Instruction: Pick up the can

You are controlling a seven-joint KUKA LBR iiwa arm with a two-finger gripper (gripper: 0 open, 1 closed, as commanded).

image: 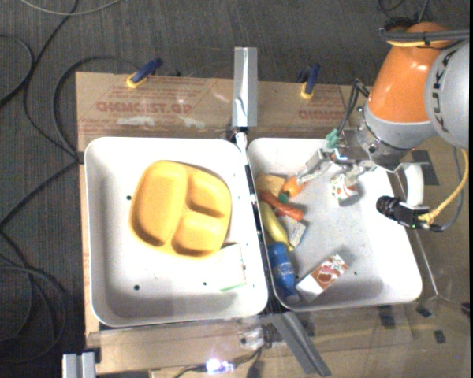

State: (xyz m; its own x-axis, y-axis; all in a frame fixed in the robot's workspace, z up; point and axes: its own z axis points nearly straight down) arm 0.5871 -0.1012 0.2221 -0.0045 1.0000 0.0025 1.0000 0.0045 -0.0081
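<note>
A blue can-shaped cylinder [282, 264] lies on its side along the left wall of the right bin [378, 286], near the front. My gripper [331, 170] hangs over the back middle of that bin, well behind the blue cylinder. A small white-and-red thing [348, 186] sits right at the gripper's lower edge. I cannot tell whether it is held or resting on the bin floor.
An orange carrot [285, 208], a yellow banana [273, 225] and a small packet [297, 233] crowd the right bin's left wall. A red-and-white packet [325, 274] lies at the front. The left bin [110, 290] holds a yellow divided tray [181, 208].
</note>
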